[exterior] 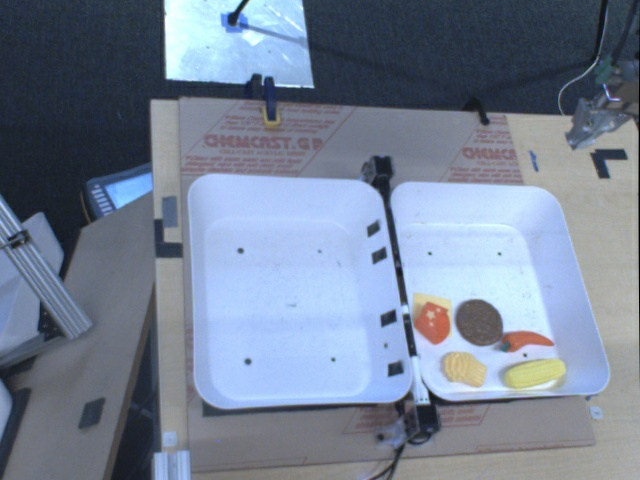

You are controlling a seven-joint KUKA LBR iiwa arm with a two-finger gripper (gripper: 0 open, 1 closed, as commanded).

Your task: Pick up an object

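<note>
Bench: you see a pale wooden top carrying a brown board printed CHEMCAST, with both bins lying on that board.
Left bin: you have a shallow white tray on the board's left half, its right rim touching the other bin's left rim along a dark clipped seam.
Right bin: white and shallow, on the board's right half; all the small objects you see lie along its near edge, from the near-left corner to the near-right corner.
Foil sheet: a shiny square beyond the bench's far edge, on the dark floor (a thin dark rod slants across it).
Gripper: you find it at the bench's far-right corner, well apart from both bins and above the bare bench top; it is small and blurred, so you cannot tell how its claw stands.
Brown disc: round and dark, near the middle of the right bin's near edge, between the wedge and the pepper.
Corn cob: yellow, lying lengthwise in the right bin's near-right corner, just below the pepper.
Red-and-yellow wedge: close to the right bin's left rim, just beside the disc.
Yellow ridged piece: at the near rim, below the wedge and disc (what it is, you cannot tell).
Red pepper: slim, just right of the disc, near the cob.
</note>
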